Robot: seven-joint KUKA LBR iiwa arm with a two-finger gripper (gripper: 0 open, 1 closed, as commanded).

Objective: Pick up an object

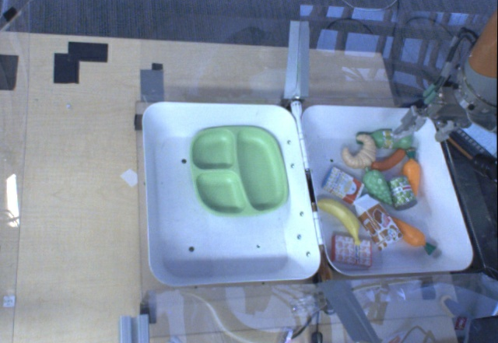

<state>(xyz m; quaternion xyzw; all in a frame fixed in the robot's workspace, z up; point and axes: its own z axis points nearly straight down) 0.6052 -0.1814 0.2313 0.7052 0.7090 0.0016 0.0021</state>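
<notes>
The arm comes in from the right, its jaws [424, 117] hanging over the upper right corner of the right bin [461, 213], two thin fingers spread a little apart with nothing between them. Just to their left and slightly below lies the closest item, a small green toy [381, 138], near the jaws but not touching them. Beside it sits one tan croissant-shaped piece [359, 153], and under both a red sausage-like piece [389, 160].

Counting on: two orange carrots, one [412, 173] by the right wall almost straight below the jaws, the other [413, 236] lower down toward the front. One yellow banana [341, 217] lies at a slant near the left wall. Two dark green pieces [389, 189] sit side by side in the middle. Three small printed packets: one [341, 183] above the banana, one [379, 225] in the centre, one [352, 250] at the front edge.

Over in the left bin [167, 178] lies one green divided tray [237, 169] with three compartments, well apart from the jaws. Both bins rest side by side on the pale wooden table [70, 178]
</notes>
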